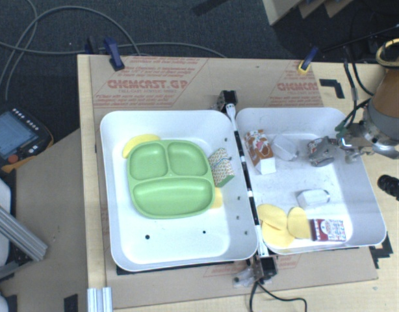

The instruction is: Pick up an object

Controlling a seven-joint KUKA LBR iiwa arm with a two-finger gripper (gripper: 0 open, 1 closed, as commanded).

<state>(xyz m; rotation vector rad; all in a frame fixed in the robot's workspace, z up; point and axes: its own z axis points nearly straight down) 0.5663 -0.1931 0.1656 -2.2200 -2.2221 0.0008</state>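
The gripper (323, 151) hangs low over the upper part of the right bin (372, 203), its metal fingers pointing toward the bin's middle; whether they are parted or closed cannot be told from this slanted view, and nothing is visibly between them. Behind it, the wrist and grey arm (381, 119) run off toward the right edge of the view.

Just ahead of the gripper lies a clear, crumpled plastic piece (285, 147) — the nearest candidate for a pick. Beyond that, against the divider, sits a small red-and-white packet (258, 147) with a white block (267, 166) beside it. Toward the near edge from the gripper rests a pale grey-white object (313, 197), and further that way two yellow discs (282, 223) lie touching a red-and-white carton (328, 229).

Well apart, across the divider, the left bin (167, 246) holds a green divided plate (170, 177), a yellow piece (138, 143) peeking from its far corner, and a patterned wrapper (220, 166) at its side nearest the gripper.

The step in hand looks like the approach — no grasp is evident. The next move would call for settling over one item, likely the clear piece, which may be slippery and hard to seize.
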